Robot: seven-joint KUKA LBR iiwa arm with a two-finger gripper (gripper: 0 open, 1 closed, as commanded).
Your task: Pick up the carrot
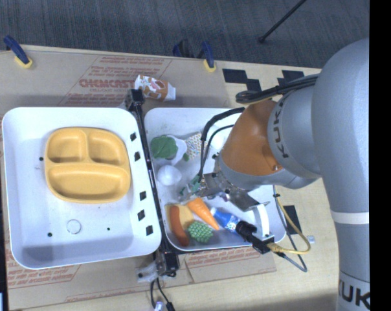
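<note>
I am watching the arm reaching into the right bin. Its end effector is hovering just at 12 o'clock of the carrot, grip state impossible to tell. Broccoli is lying at 11 o'clock.

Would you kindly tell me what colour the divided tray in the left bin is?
The divided tray is yellow, clearest in the camera view, lying in the left bin.
</note>
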